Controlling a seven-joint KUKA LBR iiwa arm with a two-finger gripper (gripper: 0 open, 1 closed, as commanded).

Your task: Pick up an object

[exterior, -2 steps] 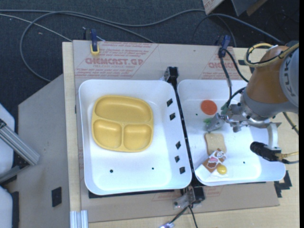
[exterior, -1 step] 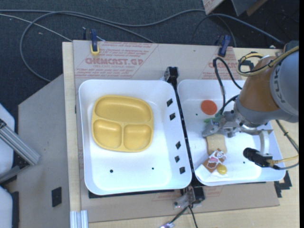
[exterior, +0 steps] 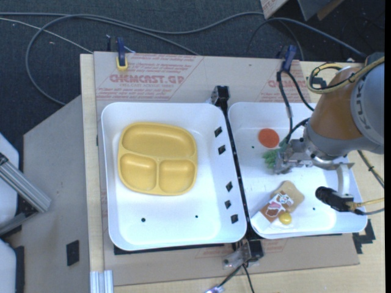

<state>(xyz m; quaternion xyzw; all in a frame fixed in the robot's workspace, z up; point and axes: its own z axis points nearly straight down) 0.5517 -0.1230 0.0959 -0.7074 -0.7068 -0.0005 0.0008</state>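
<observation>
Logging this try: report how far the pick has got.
Done: the pincer is down in the right white bin, beside the small green object. In hand: probably a grasp there, unconfirmed. Left: the lift; the orange-red round object and tan flat packet lie on the bin floor.

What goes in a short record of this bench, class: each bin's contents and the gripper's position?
left bin: yellow divided tray
right bin: orange round object, green object, tan packet
gripper: low in the right bin, right beside the green object
arm: reaches in from the view's right
</observation>
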